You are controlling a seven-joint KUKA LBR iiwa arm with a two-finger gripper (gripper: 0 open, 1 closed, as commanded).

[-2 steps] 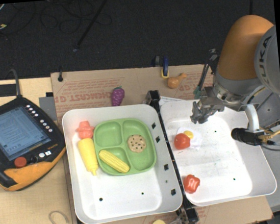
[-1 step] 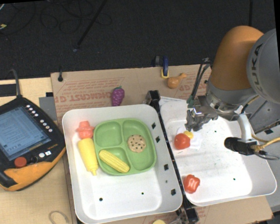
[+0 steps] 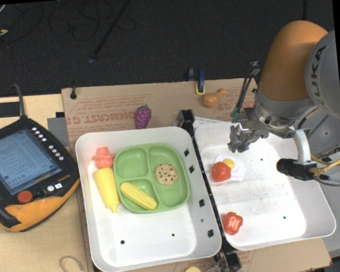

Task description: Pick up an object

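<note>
Dark two-finger pincer (image 3: 241,140) hangs over shallow white right bin (image 3: 310,220), just above small red toy tomato (image 3: 220,171) lying on white-yellow fried-egg piece (image 3: 233,167). To grab well: drop straight down, centre on tomato w/o catching egg. Can't tell if pincer's released or clenched, too dark & small

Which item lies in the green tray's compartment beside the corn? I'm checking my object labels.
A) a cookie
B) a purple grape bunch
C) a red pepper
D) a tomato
A: the cookie sits in a compartment of the green tray, just right of the corn.
</note>
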